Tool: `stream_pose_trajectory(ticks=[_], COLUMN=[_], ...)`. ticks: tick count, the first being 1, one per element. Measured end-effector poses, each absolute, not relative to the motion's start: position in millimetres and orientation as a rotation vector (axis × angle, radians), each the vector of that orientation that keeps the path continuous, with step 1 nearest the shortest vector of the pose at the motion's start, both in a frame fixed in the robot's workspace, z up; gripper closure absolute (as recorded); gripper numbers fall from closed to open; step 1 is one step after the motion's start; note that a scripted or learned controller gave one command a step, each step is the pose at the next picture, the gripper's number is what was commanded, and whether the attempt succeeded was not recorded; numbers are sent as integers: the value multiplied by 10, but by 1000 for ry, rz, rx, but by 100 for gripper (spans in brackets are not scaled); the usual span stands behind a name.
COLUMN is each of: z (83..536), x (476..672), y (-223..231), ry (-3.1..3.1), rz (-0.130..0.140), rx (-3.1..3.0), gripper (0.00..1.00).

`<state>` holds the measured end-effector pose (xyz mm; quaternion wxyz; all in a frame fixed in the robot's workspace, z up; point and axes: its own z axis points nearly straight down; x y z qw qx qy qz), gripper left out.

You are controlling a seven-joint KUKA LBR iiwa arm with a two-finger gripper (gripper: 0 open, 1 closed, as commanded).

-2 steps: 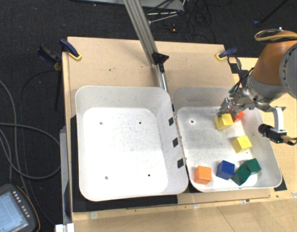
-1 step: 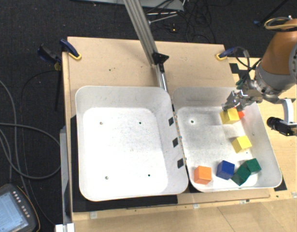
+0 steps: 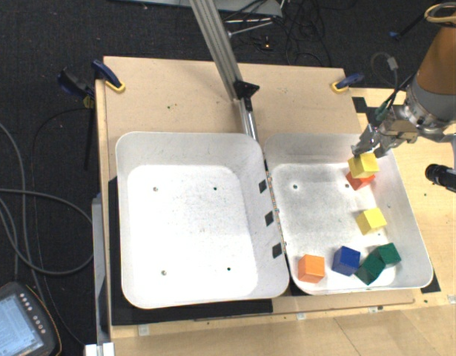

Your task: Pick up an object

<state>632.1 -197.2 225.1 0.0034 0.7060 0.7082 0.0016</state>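
- Nearest the camera: orange block (image 3: 311, 267), blue block (image 3: 346, 259) and two green blocks (image 3: 380, 262) clustered along the near rim of the right bin (image 3: 316, 184), the greens touching each other.
- Farther back, alone on the bin floor: a yellow block (image 3: 372, 219), well apart from its neighbours.
- At the far right corner of the same bin: another yellow cube (image 3: 362, 165), tilted, sitting just over a red block (image 3: 359, 181) and right under the gripper (image 3: 377, 141).
- Jaws: hidden by the wrist and the cube; could not tell whether spread, pressed together or pinching the cube.
- Left bin (image 3: 187, 213) beside it on the bench (image 3: 302, 87), with only speckled floor showing.
- Handling, judged: small rigid cubes, probably light, smooth-faced, not fragile; best taken across two opposite flat faces, square on, since a corner-wise pinch on the tilted cube would likely let it twist out.
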Motion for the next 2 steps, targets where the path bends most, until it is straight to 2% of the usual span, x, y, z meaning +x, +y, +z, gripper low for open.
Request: stream_pose_trajectory(ticks=[2], z=[2292], x=[5980], y=[-1180], ry=[2230], rz=[0], rx=[2216], gripper=[100])
